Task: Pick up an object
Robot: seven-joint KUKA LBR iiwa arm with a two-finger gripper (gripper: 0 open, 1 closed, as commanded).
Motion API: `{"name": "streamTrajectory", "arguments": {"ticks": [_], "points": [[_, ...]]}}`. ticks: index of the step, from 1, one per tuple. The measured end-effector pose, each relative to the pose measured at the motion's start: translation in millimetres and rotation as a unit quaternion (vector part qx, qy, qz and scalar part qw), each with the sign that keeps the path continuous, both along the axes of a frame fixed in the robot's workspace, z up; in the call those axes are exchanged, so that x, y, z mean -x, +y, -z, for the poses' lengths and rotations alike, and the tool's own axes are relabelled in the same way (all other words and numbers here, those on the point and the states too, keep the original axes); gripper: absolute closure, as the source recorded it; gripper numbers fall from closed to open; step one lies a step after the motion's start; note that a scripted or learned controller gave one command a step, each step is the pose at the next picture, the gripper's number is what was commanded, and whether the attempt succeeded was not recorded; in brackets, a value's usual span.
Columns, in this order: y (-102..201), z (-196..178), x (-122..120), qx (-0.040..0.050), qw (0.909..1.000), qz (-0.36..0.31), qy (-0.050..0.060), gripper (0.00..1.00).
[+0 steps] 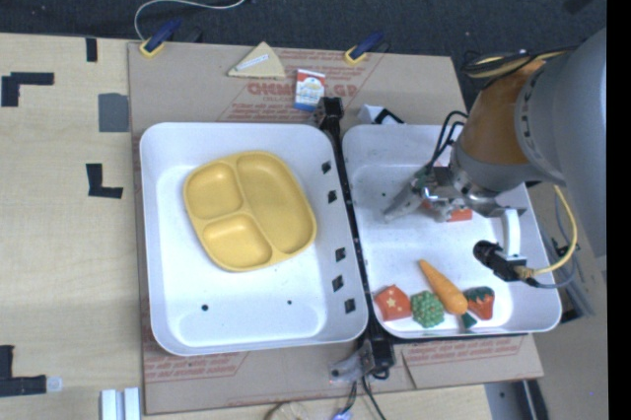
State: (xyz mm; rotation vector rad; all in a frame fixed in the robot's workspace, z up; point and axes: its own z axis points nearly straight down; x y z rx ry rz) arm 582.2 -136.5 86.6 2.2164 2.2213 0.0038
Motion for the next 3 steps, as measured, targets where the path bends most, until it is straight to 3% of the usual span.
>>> {"name": "streamTrajectory", "arguments": {"ticks": [1, 2, 3], "points": [[-40, -70, -64, 0.0008, 1.0000, 0.000, 0.001, 0.00], [-60, -1, -10, 0.0026, 1.0000, 0.001, -0.001, 0.00], [-9, 0, 44, 0.0003, 1.0000, 0.001, 0.000, 0.00]]}}
